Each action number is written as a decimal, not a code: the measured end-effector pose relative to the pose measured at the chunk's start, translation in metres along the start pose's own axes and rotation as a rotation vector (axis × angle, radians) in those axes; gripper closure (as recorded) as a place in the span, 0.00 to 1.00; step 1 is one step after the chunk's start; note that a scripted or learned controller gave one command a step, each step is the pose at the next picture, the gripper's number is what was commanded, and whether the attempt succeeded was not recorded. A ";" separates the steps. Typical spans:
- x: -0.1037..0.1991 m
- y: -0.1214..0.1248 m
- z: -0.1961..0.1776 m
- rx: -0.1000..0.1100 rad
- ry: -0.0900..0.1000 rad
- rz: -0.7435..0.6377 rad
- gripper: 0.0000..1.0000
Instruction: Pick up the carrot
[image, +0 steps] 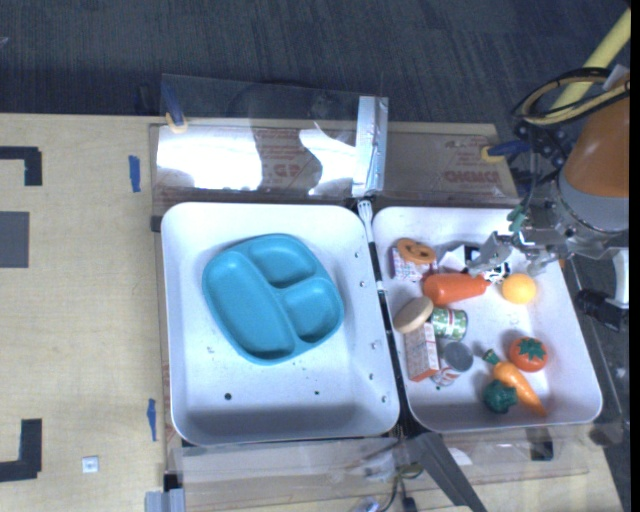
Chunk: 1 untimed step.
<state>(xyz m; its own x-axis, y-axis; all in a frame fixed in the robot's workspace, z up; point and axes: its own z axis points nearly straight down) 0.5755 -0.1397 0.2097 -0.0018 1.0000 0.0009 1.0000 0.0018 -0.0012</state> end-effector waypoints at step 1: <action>-0.063 0.003 0.074 0.005 0.000 -0.117 0.00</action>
<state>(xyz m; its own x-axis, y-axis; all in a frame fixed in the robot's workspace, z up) 0.5790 -0.2023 0.1353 -0.1186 0.9929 0.0013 0.9929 0.1186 -0.0058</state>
